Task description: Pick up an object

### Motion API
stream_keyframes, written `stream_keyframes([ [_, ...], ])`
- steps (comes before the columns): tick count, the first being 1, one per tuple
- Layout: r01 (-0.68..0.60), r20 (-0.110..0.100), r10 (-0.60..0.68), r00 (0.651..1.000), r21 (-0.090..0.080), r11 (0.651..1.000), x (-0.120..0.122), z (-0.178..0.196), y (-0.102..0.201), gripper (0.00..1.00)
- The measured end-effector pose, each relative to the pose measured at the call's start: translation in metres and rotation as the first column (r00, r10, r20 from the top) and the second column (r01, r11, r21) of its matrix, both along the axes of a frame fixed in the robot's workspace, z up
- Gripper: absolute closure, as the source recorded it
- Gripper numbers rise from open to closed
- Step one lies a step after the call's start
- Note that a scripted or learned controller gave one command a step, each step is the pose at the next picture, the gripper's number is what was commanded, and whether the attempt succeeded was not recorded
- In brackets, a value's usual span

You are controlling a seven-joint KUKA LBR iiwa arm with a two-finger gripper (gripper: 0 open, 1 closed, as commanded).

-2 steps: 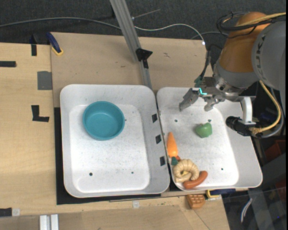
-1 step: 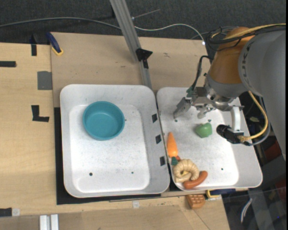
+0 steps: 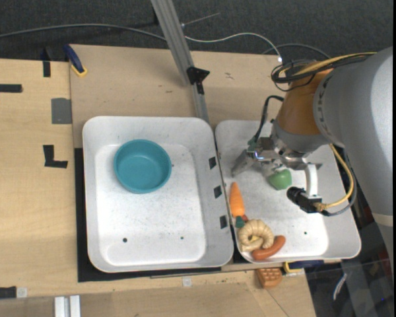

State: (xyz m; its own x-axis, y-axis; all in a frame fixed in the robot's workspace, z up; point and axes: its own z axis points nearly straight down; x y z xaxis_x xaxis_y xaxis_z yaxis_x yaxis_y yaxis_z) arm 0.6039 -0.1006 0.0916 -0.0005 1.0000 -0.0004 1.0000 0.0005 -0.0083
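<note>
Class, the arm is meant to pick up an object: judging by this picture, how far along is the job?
Done: the gripper is down inside the right white bin, close beside the small green round object. In hand: nothing visibly; whether it grips the green object cannot be told. Left: gripping and lifting. The orange carrot, beige knotted pastry and reddish sausage lie untouched; the teal bowl sits in the left white bin.

Two bins sit side by side on the counter (image 3: 26, 197). A bowl (image 3: 142, 166) lies in the left bin (image 3: 152, 243). In the right bin (image 3: 330, 240), my end effector (image 3: 272, 167) hangs over a ball (image 3: 280, 178); a carrot (image 3: 237, 201), a pretzel (image 3: 254, 234) and a sausage (image 3: 270, 247) lie along its near-left side.
</note>
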Motion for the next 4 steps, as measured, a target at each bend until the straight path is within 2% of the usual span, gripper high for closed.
stream_keyframes([
  [1, -0.001, 0.006, 0.001, 1.0, 0.0, 1.0, 0.0, -0.003, 0.001, 0.0],
  [2, -0.002, 0.006, 0.002, 1.0, 0.001, 1.0, 0.0, 0.007, 0.001, 1.0],
  [3, -0.001, 0.012, 0.001, 1.0, 0.0, 1.0, -0.004, 0.068, 0.005, 1.0],
  [4, -0.001, 0.011, 0.001, 1.0, 0.0, 1.0, -0.003, 0.111, 0.005, 1.0],
])
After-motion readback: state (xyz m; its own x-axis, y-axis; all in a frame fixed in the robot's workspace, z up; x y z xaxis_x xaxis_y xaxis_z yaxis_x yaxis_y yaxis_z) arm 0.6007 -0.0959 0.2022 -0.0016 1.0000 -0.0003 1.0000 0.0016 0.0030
